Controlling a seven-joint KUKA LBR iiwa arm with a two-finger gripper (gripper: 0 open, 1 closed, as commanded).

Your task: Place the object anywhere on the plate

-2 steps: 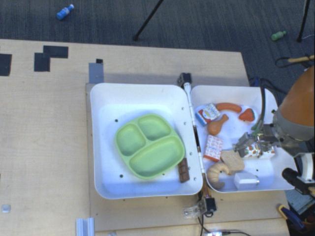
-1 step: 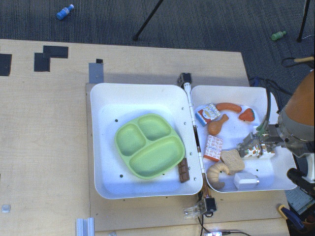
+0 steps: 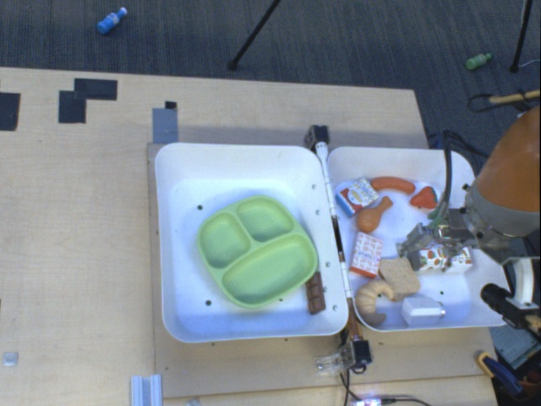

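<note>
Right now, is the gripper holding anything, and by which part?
Cannot be told: the gripper sits low among the toy food in the right bin, with no item visibly between its fingers.

The tabletop is light wood. It reaches far away from the pincer, out to the other side of the picture. Some dark square patches sit on the wood near its back edge, far from the pincer. Behind the tabletop is a dark blue-grey carpet floor. A small blue bottle lies on the carpet, far off. A small green thing lies on the carpet too, behind the pincer. Thin black stand legs slant across the floor. The light is soft and even.
</note>
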